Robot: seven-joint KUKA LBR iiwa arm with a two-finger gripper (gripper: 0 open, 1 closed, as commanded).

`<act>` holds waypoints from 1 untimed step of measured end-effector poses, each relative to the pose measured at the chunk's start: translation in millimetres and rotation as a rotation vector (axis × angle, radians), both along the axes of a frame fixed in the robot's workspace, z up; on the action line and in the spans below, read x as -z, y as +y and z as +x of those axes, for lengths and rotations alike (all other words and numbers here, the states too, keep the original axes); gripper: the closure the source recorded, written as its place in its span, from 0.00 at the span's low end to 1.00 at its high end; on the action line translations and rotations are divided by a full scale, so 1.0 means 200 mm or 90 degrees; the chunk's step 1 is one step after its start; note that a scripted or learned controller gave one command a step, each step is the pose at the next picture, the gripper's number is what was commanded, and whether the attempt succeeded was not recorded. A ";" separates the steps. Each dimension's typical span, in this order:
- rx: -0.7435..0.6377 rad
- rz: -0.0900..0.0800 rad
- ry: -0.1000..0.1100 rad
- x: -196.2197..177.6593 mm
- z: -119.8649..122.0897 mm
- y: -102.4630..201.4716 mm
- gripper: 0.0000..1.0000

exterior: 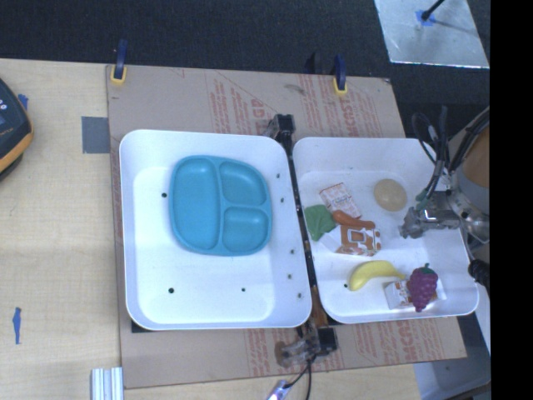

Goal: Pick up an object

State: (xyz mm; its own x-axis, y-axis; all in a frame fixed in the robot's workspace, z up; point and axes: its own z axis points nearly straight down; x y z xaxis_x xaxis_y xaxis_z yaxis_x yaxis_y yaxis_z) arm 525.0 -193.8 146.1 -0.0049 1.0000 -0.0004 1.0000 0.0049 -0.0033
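The right bin point(333, 152) holds several small items: a beige round piece point(390, 194), a white and red packet point(336, 198), a green piece point(318, 222), an orange stick-shaped toy point(353, 220), an orange and white box point(360, 240), a yellow banana point(372, 273) and purple grapes point(424, 285) lying on a small white packet point(398, 294). My gripper point(416, 222) hangs over the right side of this bin, just right of the beige piece and above the grapes. I see nothing in its grasp.
The left bin point(146, 298) carries a blue divided plate point(221, 204). Both bins rest on brown cardboard point(250, 98) clamped at the back. A yellow and black device point(12, 132) lies at the far left of the bench.
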 end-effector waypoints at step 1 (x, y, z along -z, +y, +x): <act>-0.001 0.000 0.000 0.15 0.40 0.34 1.00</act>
